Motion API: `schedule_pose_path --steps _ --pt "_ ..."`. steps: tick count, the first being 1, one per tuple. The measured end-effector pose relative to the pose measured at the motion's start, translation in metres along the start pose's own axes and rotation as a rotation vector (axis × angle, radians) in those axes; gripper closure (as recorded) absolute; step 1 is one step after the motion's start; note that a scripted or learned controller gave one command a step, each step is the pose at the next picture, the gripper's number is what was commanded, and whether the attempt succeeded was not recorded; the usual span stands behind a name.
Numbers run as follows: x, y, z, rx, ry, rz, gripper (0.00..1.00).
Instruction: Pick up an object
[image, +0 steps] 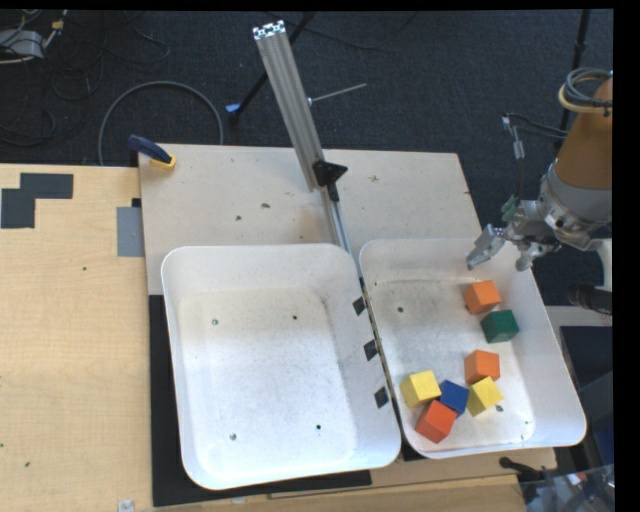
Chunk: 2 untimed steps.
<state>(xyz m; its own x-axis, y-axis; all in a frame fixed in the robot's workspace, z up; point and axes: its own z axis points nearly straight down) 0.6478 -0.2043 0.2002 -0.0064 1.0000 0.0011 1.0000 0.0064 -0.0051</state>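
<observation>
Two shallow white bins of smooth moulded plastic with rounded corners and faintly scuffed, speckled floors: left bin (200, 300) and right bin (560, 400), set side by side and touching along a seam that carries three small black clips. Right bin holds seven small matte cubes with crisp edges: two orange, one upper orange cube (482, 296) near the far right of the bin, one lower orange cube (482, 365); one green cube (499, 325) just beside and below the upper orange; two yellow, left yellow cube (420, 386) and right yellow cube (485, 396); one blue cube (454, 396), partly hidden between its neighbours; one red cube (435, 420), nearest the front rim. One gripper (503, 250), grey metal, over the far right rim of the right bin, just above the upper orange cube; its two fingers stand apart, nothing between them. Arm cut off at the right. One ribbed aluminium bar (292, 100) slants over the pale board behind the bins
</observation>
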Motion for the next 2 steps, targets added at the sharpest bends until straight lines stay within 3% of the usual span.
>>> schedule_pose_path --steps 1,2 --pt "-0.004 0.019 0.112 -0.001 -0.001 0.002 0.0" --pt "-0.004 -0.01 0.11 0.0 0.0 0.006 0.0"
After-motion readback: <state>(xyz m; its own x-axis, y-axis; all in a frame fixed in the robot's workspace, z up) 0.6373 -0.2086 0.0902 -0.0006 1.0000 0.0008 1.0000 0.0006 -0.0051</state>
